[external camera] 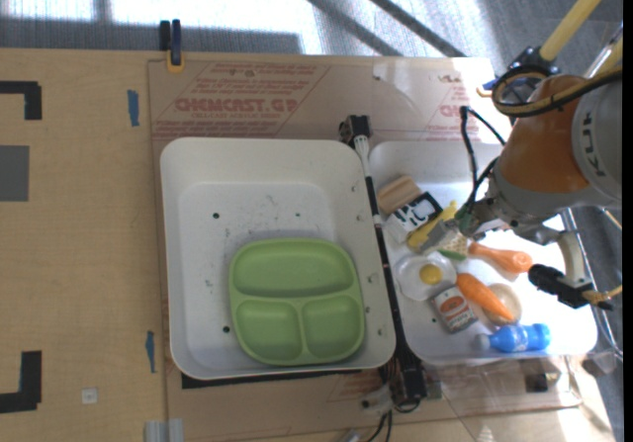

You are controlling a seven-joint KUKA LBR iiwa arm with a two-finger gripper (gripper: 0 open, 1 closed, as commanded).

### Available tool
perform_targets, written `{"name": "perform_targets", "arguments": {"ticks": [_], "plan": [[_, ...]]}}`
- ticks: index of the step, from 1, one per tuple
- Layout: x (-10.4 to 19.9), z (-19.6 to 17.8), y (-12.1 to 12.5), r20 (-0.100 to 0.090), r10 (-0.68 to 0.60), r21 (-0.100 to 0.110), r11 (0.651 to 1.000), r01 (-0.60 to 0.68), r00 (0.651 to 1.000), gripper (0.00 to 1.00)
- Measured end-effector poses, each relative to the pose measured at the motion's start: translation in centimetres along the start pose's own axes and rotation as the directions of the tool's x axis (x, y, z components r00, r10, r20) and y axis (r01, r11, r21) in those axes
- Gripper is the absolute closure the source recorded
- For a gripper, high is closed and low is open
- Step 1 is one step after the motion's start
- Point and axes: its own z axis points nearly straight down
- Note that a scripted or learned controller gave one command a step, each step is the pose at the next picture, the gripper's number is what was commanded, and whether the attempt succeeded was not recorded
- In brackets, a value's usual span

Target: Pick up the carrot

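The carrot [502, 258] lies in the right bin [584, 339]. It is orange and tapered, with a greenish end pointing left toward the bin's middle. My gripper [465, 223] hangs just above and to the left of that green end, low over the bin, with the arm's orange band [539, 145] behind it. The gripper's body hides what is right under it. A second orange, carrot-like piece [482, 295] lies a little nearer the front, resting on a round beige item [504, 304].
The right bin also holds a fried egg [427, 275], a small can [454, 310], a blue bottle [518, 338], a yellow piece [432, 228], a tan block [398, 194] and a black-and-white card [416, 210]. In the left bin [188, 232] sits a green divided plate [295, 300].
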Motion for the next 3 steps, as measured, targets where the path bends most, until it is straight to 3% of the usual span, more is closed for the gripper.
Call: {"name": "perform_targets", "arguments": {"ticks": [1, 2, 3], "plan": [[-3.6, 1.5, -6.3, 0.002, -0.083, 0.0, 0.997, 0.083, 0.997, 0.0], [2.9, 1.4, -6.0, 0.003, -0.209, -0.004, 0.978, 0.209, 0.978, 0.0], [-4.1, -11.0, 0.9, 0.007, -0.298, -0.005, 0.954, 0.298, 0.954, 0.0]]}}
